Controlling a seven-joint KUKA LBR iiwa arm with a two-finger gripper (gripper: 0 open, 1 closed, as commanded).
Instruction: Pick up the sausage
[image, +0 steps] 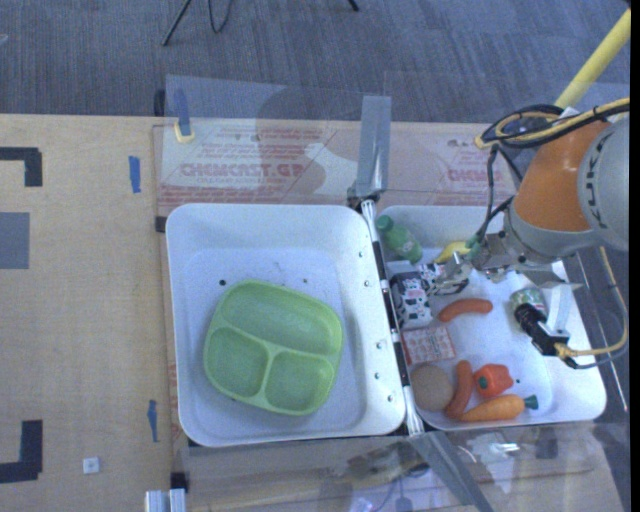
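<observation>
The gripper (452, 272) hangs low over the right bin (585, 395), in its upper middle part, but its fingers are too small and cluttered to say whether they are spread or closed. Just below it, a little toward the right, lies the sausage (465, 309), flat on the bin floor, its long axis running nearly left to right with the right end tipped slightly up. Nothing visibly touches it. Left of the gripper sit a green bottle (400, 240) and a small printed box (411, 296). Farther below lie a second sausage (461, 387), a carrot (491, 408) and what may be a potato (432, 386). Well to the left, a green divided plate (272, 346) rests in the left bin (190, 240).
</observation>
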